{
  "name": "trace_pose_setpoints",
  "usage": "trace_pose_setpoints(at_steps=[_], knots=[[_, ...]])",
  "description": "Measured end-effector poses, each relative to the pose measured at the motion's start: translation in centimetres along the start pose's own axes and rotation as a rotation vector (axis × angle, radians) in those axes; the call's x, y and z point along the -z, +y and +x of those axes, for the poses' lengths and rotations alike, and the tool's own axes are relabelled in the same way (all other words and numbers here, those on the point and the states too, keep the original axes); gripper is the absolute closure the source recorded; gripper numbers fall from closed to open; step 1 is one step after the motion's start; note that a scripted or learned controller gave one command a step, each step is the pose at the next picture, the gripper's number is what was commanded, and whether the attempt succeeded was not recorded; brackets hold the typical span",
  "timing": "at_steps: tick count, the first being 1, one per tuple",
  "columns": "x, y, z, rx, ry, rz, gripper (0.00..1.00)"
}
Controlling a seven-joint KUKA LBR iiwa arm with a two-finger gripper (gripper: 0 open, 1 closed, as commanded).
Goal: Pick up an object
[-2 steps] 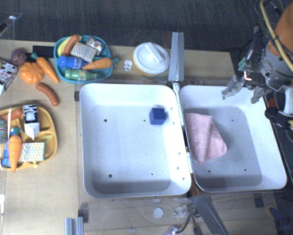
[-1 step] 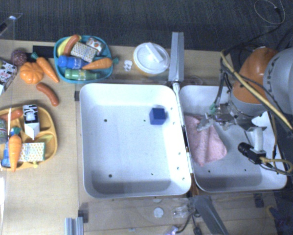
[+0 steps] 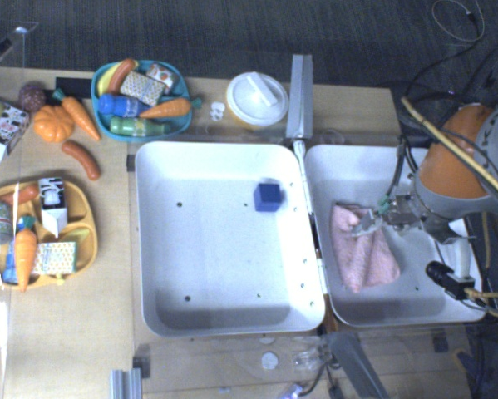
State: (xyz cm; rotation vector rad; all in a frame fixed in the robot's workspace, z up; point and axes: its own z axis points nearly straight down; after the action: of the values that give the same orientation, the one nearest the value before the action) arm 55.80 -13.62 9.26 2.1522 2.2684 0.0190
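Gripping the pink cloth in the right bin

Reaching in from the right, the gripper (image 3: 367, 223) sits low in the right bin (image 3: 415, 160), its fingers pinched on the upper edge of the pink cloth (image 3: 362, 252). A blue cube (image 3: 268, 196) lies in the left bin (image 3: 190, 306).

Bins (image 3: 224, 160): both white. Cube (image 3: 268, 196): solid blue. Cloth (image 3: 362, 256): pale pink, no pattern. Arm (image 3: 461, 169): grey with orange band. Worktop (image 3: 107, 306): light tan wood. Floor (image 3: 232, 15): dark grey-blue. Bowl (image 3: 182, 123): blue, with orange carrot, blue bottle, green and yellow bits, patterned box. Tray (image 3: 86, 248): yellow, with orange carrot, black-and-white carton, speckled packet. Pumpkin (image 3: 52, 125): orange. Sausage (image 3: 82, 159): red-orange. Lid (image 3: 258, 96): white on a yellowish rim.
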Motion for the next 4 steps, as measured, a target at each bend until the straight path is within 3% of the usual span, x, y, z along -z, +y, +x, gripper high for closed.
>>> trace_pose_setpoints(at_steps=[1, 2, 3, 4], knots=[[0.0, 1.9, 1.6, -0.042, -0.001, 0.0, 0.0], [0.0, -2.1, -1.0, 0.01, -0.002, -0.002, 0.0], [1.2, -1.8, -0.7, 0.012, 0.001, -0.007, 1.0], [0.9, -2.0, -0.4, 0.099, 0.0, 0.008, 1.0]])
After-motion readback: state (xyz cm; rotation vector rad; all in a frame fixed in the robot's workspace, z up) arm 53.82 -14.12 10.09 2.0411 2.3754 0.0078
